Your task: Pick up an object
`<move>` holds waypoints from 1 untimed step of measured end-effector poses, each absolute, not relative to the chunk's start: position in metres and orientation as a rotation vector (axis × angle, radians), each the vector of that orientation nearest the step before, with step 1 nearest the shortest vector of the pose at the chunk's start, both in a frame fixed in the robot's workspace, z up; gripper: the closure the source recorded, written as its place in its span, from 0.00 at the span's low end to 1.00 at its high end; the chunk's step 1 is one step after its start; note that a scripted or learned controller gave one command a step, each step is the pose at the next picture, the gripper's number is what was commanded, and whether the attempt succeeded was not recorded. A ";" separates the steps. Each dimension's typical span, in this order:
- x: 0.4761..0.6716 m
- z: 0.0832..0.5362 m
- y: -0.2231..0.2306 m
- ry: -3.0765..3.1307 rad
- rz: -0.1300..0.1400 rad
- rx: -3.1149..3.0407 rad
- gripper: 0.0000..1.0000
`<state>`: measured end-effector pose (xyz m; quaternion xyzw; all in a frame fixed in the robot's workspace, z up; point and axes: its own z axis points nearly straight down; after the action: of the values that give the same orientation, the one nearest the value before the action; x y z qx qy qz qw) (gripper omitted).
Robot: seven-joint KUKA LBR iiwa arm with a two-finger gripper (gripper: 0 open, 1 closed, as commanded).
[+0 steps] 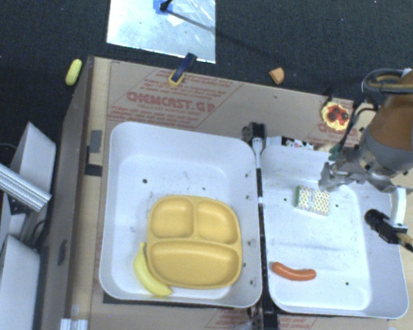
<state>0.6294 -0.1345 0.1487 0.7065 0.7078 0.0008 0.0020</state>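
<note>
Gripper point(329, 176) hovered over checkered sponge point(313, 201), prob. light & soft, grab across short sides; finger state unclear.

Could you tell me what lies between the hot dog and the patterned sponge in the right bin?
In the camera view, only bare white bin floor separates the hot dog from the patterned sponge; nothing sits between them.

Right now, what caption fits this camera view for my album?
Grey arm's gripper hovers over small green-and-white patterned block in right white bin; orange sausage nearby, yellow divided plate and yellow banana left.
</note>
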 end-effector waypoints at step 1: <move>0.629 0.148 -0.134 2.222 0.002 2.217 0.00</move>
<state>0.6292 -0.1340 0.1482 0.7063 0.7079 0.0007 0.0015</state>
